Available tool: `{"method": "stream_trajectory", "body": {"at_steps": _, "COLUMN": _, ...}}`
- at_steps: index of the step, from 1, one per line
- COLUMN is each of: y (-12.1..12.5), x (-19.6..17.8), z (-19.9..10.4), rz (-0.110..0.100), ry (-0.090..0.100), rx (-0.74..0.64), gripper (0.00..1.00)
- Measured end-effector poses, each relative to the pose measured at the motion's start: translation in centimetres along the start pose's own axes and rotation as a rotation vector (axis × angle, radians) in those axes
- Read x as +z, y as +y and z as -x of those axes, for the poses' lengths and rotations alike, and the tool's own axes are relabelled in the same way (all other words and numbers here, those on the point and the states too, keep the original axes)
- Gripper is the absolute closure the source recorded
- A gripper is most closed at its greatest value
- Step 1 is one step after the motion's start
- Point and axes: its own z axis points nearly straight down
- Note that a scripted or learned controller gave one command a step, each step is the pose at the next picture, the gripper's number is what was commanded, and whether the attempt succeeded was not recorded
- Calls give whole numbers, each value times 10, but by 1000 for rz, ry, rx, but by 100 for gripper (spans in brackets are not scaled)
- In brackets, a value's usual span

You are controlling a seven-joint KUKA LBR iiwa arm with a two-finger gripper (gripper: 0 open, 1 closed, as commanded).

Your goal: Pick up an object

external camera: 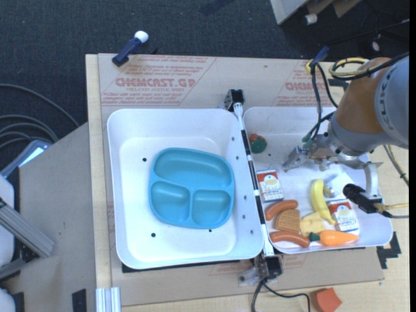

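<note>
The grey two-finger gripper (300, 157) is hovering with fingers spread and holding nothing in the right white bin (286, 117), the yellow toy banana (318, 200) lying lengthwise toward the bin's near edge.

The robot's arm (383, 109) is looking big, round and smooth. Most of it is showing a soft grey colour. A wide band (354, 106) of orange is wrapping around it just above the wrist. Below the band, a grey ring is sitting like a collar. Thin cables, black and yellow, are curling beside the arm near its top. The metal end part (305, 155) is looking silver and shiny, with small bits sticking out.
</note>
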Motion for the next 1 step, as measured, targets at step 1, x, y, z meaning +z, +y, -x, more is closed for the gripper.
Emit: {"method": "stream_trajectory", "body": {"at_steps": 1, "y": -70, "x": 10, "z": -16, "rz": -2, "ry": 0, "rx": 0, "gripper": 0}}
